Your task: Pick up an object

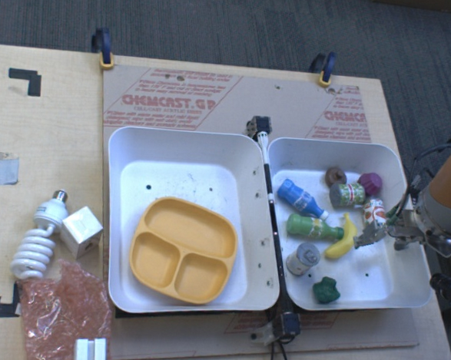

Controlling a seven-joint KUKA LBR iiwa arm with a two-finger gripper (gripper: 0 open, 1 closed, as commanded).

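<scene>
The gripper (369, 238) hangs just right of the yellow banana (343, 239), which stands up and down, but I cannot tell its grip.

Light bulb (38, 239) beside white cube (82, 230), left bench.

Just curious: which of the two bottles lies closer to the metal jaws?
The green plastic bottle, lying below the blue plastic bottle, its cap end by the yellow banana.
</scene>
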